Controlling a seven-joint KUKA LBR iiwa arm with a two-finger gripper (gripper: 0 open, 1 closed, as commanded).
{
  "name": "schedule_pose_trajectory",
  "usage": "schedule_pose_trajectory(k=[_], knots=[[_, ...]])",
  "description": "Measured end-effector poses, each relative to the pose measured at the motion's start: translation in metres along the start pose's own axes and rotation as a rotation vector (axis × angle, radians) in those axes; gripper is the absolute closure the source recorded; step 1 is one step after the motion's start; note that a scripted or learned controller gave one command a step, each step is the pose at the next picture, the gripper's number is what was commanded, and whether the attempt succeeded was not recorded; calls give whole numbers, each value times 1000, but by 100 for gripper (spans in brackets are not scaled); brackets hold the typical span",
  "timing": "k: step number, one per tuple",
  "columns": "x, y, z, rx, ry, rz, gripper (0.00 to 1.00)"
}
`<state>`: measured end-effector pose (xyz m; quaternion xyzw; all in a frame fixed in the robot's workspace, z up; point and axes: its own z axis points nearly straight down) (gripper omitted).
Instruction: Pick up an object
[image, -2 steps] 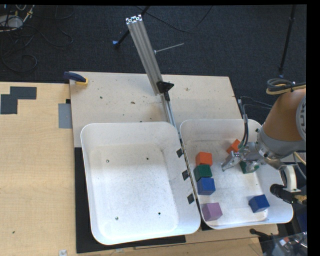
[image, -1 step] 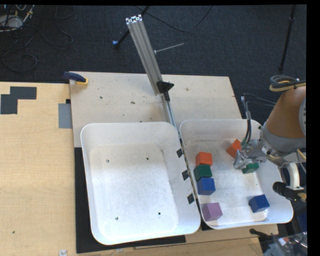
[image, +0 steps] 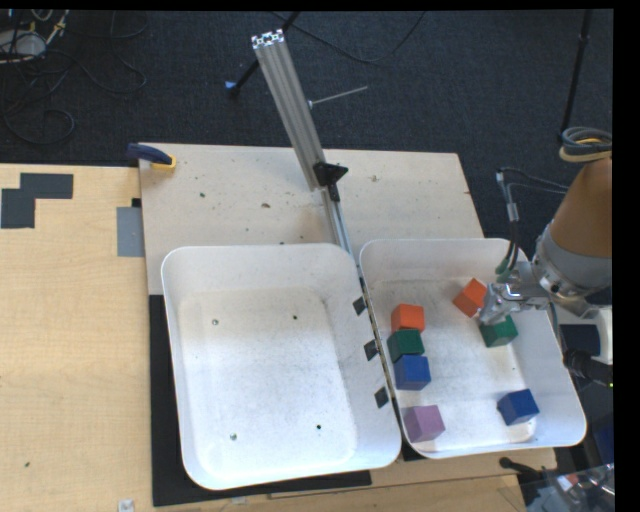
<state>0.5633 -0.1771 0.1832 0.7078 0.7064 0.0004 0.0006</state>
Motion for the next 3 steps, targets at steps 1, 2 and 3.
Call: schedule_pose_trajectory(k=[1, 2, 3], knots=[[-1, 1, -39, 0, 0, -2, 100], [58, 15, -32, 4, 4, -7, 100], [115, 28, -25, 5, 3, -7, 100]])
